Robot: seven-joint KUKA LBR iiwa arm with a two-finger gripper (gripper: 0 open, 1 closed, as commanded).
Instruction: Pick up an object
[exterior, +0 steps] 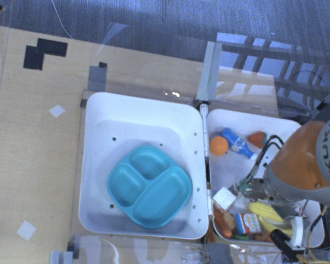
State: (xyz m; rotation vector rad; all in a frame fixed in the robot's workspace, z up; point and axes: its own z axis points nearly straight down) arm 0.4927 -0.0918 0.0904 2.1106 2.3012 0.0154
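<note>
Worktop [24, 159]: pale wood surface carrying two shallow white bins side by side, with black markers near its far left corner.

Left bin [103, 121]: holds one teal divided plate [149, 185], three compartments, lying flat near the bin's middle and turned at a slant.

Right bin [233, 122]: holds a clutter of small items. An orange ball [218, 145] sits near the dividing wall, just beside a blue bottle [237, 142] lying on its side. A red-orange piece [257, 137] lies close behind the bottle. A white block [224, 198] rests near the front left of this bin. A yellow banana [267, 212] lies toward the front, touching or nearly touching a small red and blue packet [247, 223]. Further reddish items crowd the front edge, too small to identify.

Arm [305, 160]: grey body with orange band, reaching in from the right and covering much of the right bin.

Gripper [252, 187]: appears low over the right bin, between the white block and the banana; the arm's wrist hides it, so whether the fingers are spread or closed cannot be told.
</note>
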